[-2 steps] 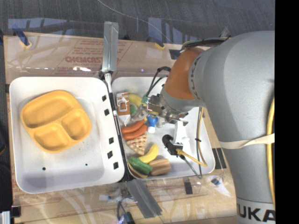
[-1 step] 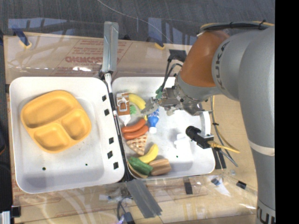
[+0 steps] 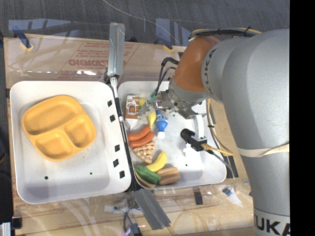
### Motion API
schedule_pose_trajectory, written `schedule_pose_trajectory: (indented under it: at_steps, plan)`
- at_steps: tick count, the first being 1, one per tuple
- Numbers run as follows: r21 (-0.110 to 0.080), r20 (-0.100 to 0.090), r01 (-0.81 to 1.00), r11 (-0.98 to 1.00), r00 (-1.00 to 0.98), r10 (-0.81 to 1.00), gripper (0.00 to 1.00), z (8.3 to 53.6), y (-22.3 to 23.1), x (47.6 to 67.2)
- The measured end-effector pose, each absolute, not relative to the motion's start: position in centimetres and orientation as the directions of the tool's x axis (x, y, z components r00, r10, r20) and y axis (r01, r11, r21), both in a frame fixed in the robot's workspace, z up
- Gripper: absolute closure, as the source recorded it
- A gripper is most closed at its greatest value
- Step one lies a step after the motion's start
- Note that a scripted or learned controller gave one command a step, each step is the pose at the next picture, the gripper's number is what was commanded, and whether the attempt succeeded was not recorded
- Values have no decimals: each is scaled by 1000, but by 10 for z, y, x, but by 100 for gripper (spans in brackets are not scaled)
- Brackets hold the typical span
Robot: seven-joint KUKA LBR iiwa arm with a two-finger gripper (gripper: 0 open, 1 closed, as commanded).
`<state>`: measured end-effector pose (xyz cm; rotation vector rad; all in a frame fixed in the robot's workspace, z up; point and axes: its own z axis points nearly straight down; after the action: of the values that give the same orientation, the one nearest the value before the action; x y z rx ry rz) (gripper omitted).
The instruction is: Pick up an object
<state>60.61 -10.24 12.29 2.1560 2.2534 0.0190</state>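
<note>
My gripper [image 3: 155, 104] is low over the upper left part of the right bin [image 3: 216, 168], under the orange wrist band. Right below it lie a small yellow piece [image 3: 152, 118] and a blue and white bottle [image 3: 161, 126]. An orange and white box [image 3: 132, 107] lies just to its left. Nearer the front are two orange sausages [image 3: 141, 136], a waffle slice [image 3: 145, 152], a banana [image 3: 158, 162], a green cucumber [image 3: 146, 174] and a brown bun [image 3: 169, 175]. Nothing can be seen held.
The left bin [image 3: 29, 181] holds a yellow divided plate [image 3: 58, 127]. A ridge with black clips [image 3: 118, 141] separates the two bins. The toys crowd the right bin's left side. The grey arm [image 3: 251, 97] covers the bench's right side.
</note>
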Motion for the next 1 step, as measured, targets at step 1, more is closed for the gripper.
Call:
schedule_pose_trajectory:
  at_steps: [1]
  plan:
    - [4, -3, 997, 75, -75, 997, 0, 95, -141, 612]
